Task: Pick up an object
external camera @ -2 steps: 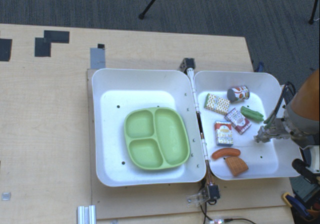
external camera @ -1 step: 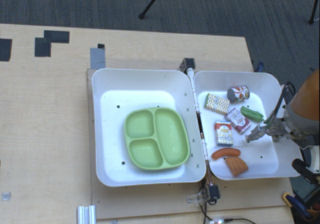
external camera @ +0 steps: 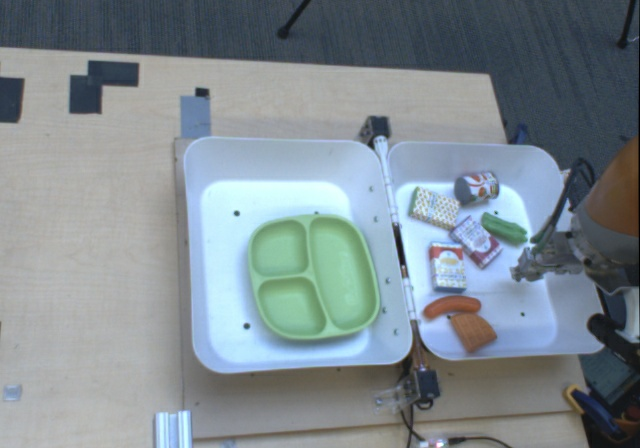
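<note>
Several small items in right bin (external camera: 540, 331): can (external camera: 477, 187), green pickle (external camera: 503, 227), sausage (external camera: 452, 307). Gripper (external camera: 527, 269) low at bin's right side, holding nothing visible; openness impossible to tell. Approach step; next, centre over pickle, descend, close.

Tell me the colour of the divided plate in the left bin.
Light green; the divided plate shows best in the camera view.

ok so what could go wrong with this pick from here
The small things in the right bin lie close: the green pickle touches a red-and-white packet, so a grab may catch two or nudge one. The gripper sits near the bin's right wall and could clip it.
</note>
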{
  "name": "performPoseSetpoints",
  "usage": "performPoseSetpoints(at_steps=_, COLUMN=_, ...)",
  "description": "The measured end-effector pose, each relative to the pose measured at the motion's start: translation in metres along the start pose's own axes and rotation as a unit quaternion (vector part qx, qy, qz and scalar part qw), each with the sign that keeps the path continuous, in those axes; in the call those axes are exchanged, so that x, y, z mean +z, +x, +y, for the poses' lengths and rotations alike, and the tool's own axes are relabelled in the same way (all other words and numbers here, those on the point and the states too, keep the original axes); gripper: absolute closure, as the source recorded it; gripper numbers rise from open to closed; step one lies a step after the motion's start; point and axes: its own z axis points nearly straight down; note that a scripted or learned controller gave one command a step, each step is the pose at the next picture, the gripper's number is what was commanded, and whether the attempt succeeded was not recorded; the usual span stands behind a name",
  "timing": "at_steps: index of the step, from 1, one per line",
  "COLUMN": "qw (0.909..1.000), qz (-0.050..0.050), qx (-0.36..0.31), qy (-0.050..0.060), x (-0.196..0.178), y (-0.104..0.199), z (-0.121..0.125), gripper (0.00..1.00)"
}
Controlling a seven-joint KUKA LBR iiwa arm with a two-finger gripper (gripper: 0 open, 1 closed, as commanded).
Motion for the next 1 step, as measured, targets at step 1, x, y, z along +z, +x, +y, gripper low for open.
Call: performPoseSetpoints(at_steps=1, qw=1.0000, qz=0.000, qx=0.000, qy=0.000, x=0.0001, y=0.0000, z=-0.0001, gripper=0.00)
